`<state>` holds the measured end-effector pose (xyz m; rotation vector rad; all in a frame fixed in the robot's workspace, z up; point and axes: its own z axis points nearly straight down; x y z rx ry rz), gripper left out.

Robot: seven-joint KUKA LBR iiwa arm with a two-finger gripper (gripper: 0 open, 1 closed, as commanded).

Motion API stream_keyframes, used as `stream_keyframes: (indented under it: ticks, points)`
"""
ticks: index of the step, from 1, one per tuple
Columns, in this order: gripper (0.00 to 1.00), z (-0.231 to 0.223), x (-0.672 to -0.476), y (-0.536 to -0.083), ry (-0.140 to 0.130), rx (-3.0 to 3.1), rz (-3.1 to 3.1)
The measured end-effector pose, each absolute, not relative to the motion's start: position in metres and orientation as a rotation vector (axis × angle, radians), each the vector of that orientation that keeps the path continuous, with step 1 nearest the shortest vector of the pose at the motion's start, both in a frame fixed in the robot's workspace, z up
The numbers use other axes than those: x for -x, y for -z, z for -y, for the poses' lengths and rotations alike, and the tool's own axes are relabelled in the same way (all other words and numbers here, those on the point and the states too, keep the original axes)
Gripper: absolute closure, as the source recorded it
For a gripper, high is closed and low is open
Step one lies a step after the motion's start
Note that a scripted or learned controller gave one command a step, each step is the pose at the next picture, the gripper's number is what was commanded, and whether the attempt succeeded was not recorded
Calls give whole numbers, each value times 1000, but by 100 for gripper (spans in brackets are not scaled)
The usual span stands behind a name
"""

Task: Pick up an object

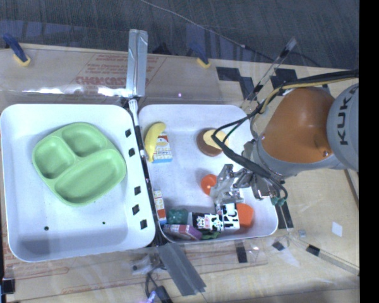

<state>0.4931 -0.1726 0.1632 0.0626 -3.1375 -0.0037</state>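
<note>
Banana (pixel 154 140), right bin (pixel 183 115)

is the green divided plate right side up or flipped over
Right side up: the green three-compartment plastic plate shows its hollow compartments facing upward in the left white bin.

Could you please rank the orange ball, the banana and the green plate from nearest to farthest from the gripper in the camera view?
From the gripper:
1. Orange ball, just to its left in the right bin.
2. Banana, by that bin's upper left wall.
3. Green plate, in the left bin.
</note>
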Motion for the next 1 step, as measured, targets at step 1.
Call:
stream_keyframes:
  ticks: [1]
  points:
    - [100, 88, -506, -157, 4, -200, 3136]
